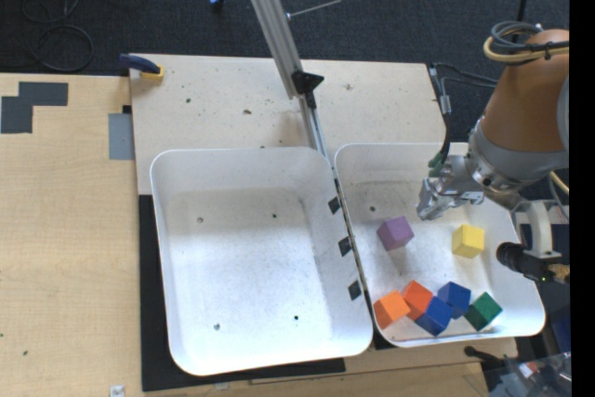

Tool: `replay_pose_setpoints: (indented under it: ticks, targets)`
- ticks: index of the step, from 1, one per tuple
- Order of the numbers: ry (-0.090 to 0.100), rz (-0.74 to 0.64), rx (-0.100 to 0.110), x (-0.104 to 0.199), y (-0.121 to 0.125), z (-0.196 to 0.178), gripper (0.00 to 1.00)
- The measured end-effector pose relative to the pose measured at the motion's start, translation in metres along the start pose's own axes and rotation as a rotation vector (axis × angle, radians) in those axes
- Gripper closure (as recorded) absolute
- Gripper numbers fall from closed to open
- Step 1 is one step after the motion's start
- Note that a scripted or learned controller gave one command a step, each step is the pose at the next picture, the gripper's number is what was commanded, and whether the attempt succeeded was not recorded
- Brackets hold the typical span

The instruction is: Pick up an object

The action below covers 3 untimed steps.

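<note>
1. Where the arm reaches in from the right, the gripper (435, 203) hangs over the right bin (372, 165); whether it is open or closed cannot be made out, and nothing shows in its grasp.
2. A purple cube (395, 232) lies just beside it, a yellow cube (469, 241) nearby.
3. Orange (391, 307), red (417, 297), blue (444, 306) and green (483, 310) cubes cluster at the near edge.
4. The left bin (242, 246) adjoins it.
</note>
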State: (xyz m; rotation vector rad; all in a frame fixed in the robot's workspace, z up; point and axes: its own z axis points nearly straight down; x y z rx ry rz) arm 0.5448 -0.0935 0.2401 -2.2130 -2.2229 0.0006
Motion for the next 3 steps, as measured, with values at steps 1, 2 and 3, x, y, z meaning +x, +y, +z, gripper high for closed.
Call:
replay_pose_setpoints:
  ticks: [1,2,3]
  targets:
    - [0.0,0.0,0.0,0.044,-0.011,-0.004,1.0]
    - [0.0,0.0,0.001,0.1,-0.024,-0.008,1.0]
    - [-0.001,0.0,0.002,0.152,-0.03,-0.006,1.0]
